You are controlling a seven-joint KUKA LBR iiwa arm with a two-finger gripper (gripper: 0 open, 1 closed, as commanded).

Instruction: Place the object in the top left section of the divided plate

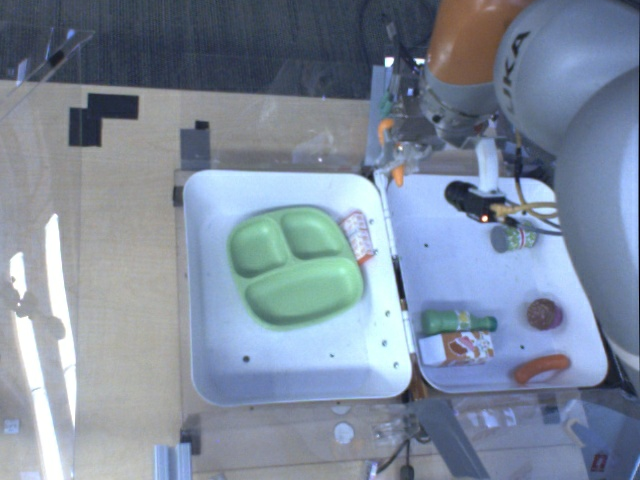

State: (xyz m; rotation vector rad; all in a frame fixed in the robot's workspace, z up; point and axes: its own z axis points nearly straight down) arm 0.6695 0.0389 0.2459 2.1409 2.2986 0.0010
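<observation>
Wooden bench (110, 298): arm (560, 78) bends over right bin's (440, 278) top-left corner; pincer (398, 158) state unclear.

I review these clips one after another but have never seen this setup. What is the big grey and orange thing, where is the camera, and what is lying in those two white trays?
The grey and orange shape is a robot arm reaching in from the right; one fixed camera looks down at a slant. Its gripper sits at the far edge, where the two bins meet; I cannot tell if it holds anything. The left bin holds a green divided plate with a small red and white packet at its right edge. The right bin holds a green bottle, a carton, a sausage, a round brown item and a small can.
</observation>
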